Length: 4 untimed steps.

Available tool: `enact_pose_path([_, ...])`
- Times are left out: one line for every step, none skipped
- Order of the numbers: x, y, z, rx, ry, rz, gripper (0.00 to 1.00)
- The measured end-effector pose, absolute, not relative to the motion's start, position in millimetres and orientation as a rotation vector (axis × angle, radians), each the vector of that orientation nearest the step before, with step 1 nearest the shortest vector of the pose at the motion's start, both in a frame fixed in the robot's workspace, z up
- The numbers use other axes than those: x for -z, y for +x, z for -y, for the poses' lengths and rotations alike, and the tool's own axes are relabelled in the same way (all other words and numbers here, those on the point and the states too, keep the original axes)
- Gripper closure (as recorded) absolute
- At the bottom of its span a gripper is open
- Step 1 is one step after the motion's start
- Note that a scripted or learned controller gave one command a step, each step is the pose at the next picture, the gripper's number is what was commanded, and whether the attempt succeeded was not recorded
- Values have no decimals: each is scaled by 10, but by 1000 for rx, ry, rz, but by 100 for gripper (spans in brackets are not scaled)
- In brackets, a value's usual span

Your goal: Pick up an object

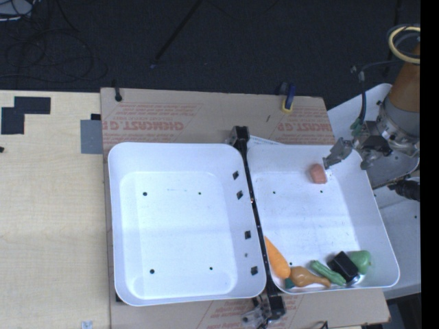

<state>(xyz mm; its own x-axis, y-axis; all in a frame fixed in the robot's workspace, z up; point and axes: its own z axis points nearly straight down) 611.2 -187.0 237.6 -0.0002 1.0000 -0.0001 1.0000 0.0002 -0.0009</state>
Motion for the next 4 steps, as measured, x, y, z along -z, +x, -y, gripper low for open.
enact_pose_path([-2476, 6114, 1873, -1, -2219, 2223, 100])
enact_pose_path([-1571, 6183, 2097, -10, -2217, 2214, 100])
enact_pose_path([-856, 5787, 1102, -4, -2212, 2224, 100])
enact_pose_path([-1935, 5516, 707, 9, -2220, 2227, 100])
